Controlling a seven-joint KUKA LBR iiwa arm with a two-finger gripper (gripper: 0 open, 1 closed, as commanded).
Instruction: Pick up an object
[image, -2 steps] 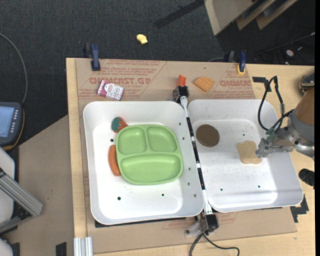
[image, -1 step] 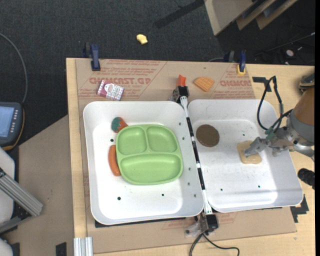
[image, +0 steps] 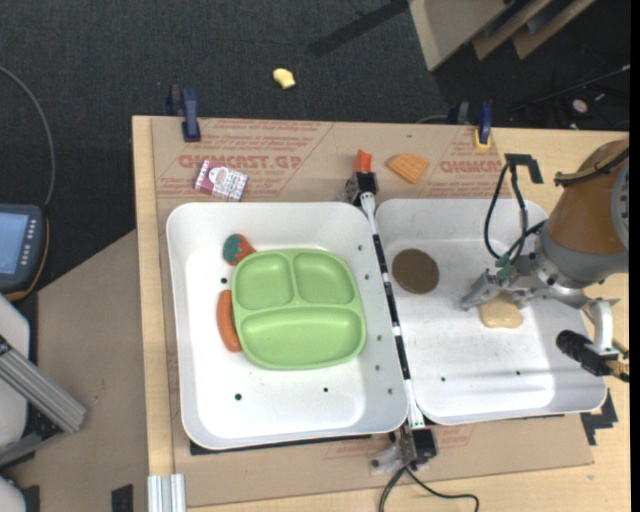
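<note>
Over right bin (image: 500, 385), I'm watching gripper (image: 497, 290) hovering at tan lump (image: 502, 316); can't tell finger state. Risking nudging lump sideways, grasping nothing.

claw (image: 497, 291) low in right bin (image: 480, 390); over beige lump (image: 501, 316); brown disc (image: 414, 271) nearby

A dark carpet (image: 90, 70) is seen around the counter (image: 290, 150), which is covered in printed cardboard. At twelve o'clock a yellow scrap (image: 285, 77) lies on the carpet. A screen (image: 20, 243) is placed at nine o'clock, wooden furniture (image: 500, 30) at one o'clock.
</note>
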